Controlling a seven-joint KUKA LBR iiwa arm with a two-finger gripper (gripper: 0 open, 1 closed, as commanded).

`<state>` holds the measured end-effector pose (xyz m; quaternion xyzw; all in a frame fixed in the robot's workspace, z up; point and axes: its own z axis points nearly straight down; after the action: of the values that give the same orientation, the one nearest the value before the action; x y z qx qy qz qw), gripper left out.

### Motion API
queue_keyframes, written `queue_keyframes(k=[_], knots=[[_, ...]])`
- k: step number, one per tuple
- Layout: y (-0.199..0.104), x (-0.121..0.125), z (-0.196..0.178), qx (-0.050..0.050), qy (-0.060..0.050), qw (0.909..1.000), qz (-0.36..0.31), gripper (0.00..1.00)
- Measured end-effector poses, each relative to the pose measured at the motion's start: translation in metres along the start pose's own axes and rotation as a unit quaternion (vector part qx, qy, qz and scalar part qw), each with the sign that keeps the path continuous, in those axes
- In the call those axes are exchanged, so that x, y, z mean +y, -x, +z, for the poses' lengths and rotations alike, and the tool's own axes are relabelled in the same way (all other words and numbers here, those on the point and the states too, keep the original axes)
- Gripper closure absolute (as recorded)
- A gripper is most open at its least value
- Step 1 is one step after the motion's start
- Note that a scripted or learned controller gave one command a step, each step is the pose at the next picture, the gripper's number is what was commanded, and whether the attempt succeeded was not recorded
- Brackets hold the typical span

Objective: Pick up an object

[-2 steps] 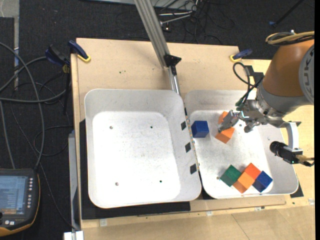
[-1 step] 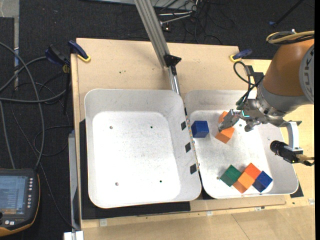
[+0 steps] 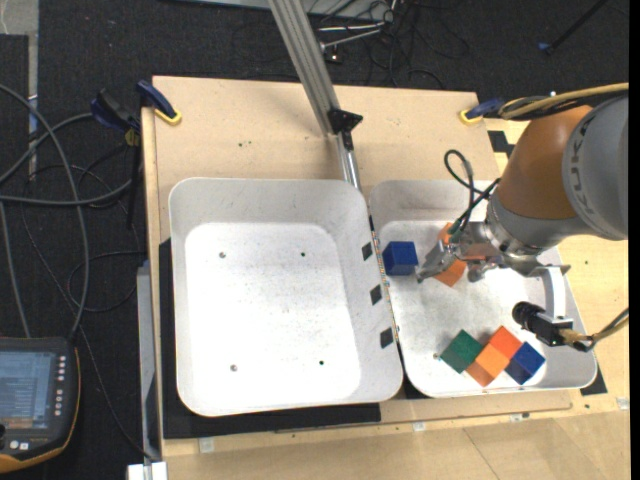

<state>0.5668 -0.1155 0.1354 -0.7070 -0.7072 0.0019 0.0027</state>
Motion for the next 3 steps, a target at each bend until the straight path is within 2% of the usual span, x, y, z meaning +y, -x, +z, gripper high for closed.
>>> queue_keyframes(k=[1, 2, 3], knots=[[0.0, 0.0, 0.041, -0.001, 0.003, 1.0, 0.001, 0.0], [0.001, 0.001, 0.029, -0.001, 0.004, 1.0, 0.001, 1.0], [-0.004, -0.005, -0.03, -0.001, 0.006, 1.0, -0.001, 1.0]])
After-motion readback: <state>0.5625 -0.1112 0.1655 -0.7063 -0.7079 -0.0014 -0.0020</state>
